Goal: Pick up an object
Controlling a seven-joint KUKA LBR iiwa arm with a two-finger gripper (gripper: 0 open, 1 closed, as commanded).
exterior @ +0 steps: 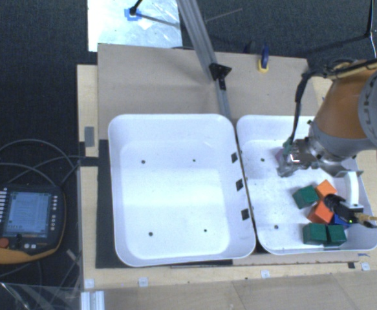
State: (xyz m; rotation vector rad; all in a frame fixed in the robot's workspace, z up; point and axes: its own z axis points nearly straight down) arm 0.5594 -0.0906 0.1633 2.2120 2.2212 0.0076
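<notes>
My gripper (286, 165) hangs low over the right bin (266, 234), in its upper middle, with the orange-banded wrist (343, 112) behind it. A cluster of blocks lies just to its lower right. It includes a green block (304, 196), an orange block (326, 188), a second orange block (318, 212), a blue piece (341, 221) and two dark green blocks (314, 234) (335, 235) near the bin's front right corner. The gripper stands up and to the left of the nearest green block, apart from it. I see no block in the gripper.
The left bin (120, 173) lies beside the right one, with a shared ridge (240, 185) between them. A slanted metal pole (201, 34) crosses above the bench at the back. A control pendant (23, 221) with cables rests on the floor at the left.
</notes>
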